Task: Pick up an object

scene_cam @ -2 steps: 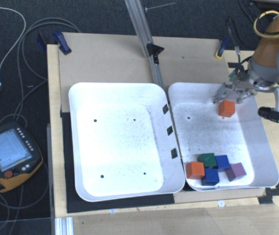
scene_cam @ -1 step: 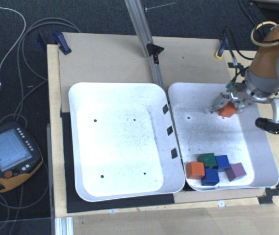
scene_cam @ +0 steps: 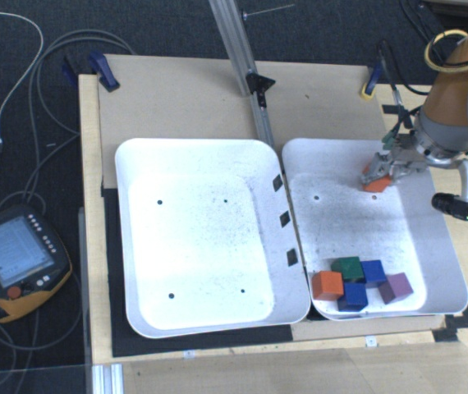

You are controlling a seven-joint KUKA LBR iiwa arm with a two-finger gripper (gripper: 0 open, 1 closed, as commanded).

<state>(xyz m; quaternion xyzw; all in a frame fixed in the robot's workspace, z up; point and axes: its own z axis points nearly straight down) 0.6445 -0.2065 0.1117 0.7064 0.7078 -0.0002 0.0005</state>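
Small orange block [scene_cam: 377, 185] lies in the upper part of the right bin [scene_cam: 431, 245], directly under the gripper [scene_cam: 379, 173]; whether the fingers are closed on it cannot be told. Orange, green, blue and purple blocks [scene_cam: 357, 281] cluster at the bin's near edge. The left bin [scene_cam: 135, 220] adjoins it on the worktop [scene_cam: 176, 97].

The bins [scene_cam: 193, 236] are white. The blocks are orange [scene_cam: 328, 285], green [scene_cam: 348, 267], blue [scene_cam: 373, 272] and purple [scene_cam: 396, 286].
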